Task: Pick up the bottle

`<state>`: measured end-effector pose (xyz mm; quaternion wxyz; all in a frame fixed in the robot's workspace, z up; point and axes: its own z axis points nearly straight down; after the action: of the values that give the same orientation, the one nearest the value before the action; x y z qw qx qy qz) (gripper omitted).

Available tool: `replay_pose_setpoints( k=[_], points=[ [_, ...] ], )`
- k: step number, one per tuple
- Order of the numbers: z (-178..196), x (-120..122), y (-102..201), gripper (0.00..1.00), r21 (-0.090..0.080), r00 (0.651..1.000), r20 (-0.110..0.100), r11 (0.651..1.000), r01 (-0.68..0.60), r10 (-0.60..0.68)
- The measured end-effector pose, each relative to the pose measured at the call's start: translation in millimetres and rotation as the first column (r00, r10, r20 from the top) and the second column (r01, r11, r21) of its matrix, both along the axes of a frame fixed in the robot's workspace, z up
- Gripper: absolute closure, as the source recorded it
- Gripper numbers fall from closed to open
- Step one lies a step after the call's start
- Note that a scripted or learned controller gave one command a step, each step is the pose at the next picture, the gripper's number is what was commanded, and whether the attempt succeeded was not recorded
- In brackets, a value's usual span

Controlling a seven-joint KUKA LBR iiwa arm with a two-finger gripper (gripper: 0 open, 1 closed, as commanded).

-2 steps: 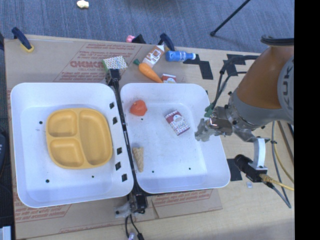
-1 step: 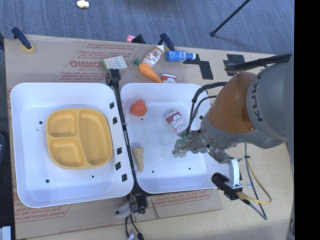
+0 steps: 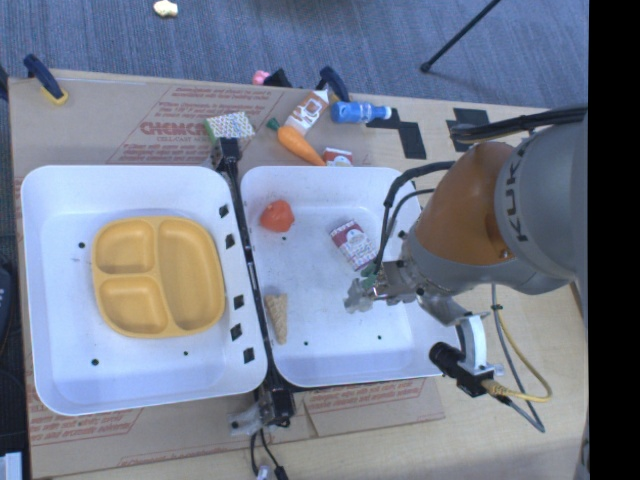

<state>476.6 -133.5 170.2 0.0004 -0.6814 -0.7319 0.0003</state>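
Over the right bin, the tool hangs low beside a small red packet; whether it is open or shut I cannot tell; the bottle lies outside on the surface beyond, so it is unreached.

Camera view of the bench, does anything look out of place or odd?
Yes. Both bottles lie outside the bins, on the cardboard behind the right bin: a blue bottle on its side and a white bottle beside a toy carrot. The gripper hangs low inside the right bin, far from them.
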Motion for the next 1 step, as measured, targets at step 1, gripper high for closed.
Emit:
replay_pose_setpoints(
  k=[1],
  points=[
    [-38.8,-0.7,-0.4,1.0,0.003,0.94,-0.003,0.94,-0.342,0.342]
  ],
)
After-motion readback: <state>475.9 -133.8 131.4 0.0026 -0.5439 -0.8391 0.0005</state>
